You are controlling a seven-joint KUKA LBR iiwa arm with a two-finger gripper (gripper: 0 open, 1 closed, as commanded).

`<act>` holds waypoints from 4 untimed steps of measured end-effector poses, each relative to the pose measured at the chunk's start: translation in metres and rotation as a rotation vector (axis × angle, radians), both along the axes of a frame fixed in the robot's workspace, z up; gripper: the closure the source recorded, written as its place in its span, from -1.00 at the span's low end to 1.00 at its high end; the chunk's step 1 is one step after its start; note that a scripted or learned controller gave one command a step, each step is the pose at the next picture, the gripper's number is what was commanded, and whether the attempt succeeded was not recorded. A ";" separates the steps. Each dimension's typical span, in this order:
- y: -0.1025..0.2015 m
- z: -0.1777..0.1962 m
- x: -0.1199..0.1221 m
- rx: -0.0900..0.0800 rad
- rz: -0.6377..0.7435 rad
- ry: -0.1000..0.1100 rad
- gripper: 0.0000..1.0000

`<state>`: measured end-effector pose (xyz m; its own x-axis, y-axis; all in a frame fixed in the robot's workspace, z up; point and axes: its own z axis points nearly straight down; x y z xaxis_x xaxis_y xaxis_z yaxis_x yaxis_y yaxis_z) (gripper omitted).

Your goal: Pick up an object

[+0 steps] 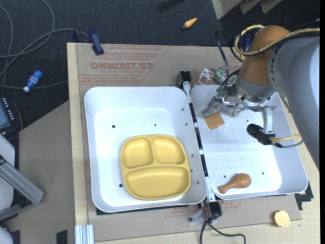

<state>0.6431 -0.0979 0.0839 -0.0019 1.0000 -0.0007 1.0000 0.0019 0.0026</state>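
My gripper (219,107) hangs low over the far left part of the right bin (284,184), close to the divide between the two bins. Just under and slightly ahead of it lies a small tan block (215,121), flat on the bin floor. The block sits at the tips of my gripper, touching or nearly touching them, but I cannot tell from this slanted view whether it is between them or merely beside them. How wide my gripper stands I cannot tell either; the metal parts bunch together and my wrist hides much of them.

Further toward the near edge of the same bin lies a brown drumstick-shaped toy (235,182), well apart from my gripper, its thick end pointing right. A black cable end (259,134) hangs from my arm (299,70) over the middle of that bin.

The left bin (101,116) holds a yellow divided plate (155,165), with three compartments, resting toward the near side.

On the tabletop (132,60) outside the bins, a small yellow piece (282,218) lies near the right bin's near corner. On the dark floor beyond, a small orange object (190,22) lies far off, and a blue-and-white bottle (33,80) lies to the left.
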 end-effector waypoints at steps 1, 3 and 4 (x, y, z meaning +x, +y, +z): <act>0.002 0.001 0.007 0.000 -0.001 0.000 -1.00; 0.007 0.001 0.023 0.000 -0.001 0.000 -1.00; 0.006 0.001 0.001 0.001 -0.003 0.006 -1.00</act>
<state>0.6443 -0.0919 0.0847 0.0008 1.0000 0.0004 1.0000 -0.0008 -0.0034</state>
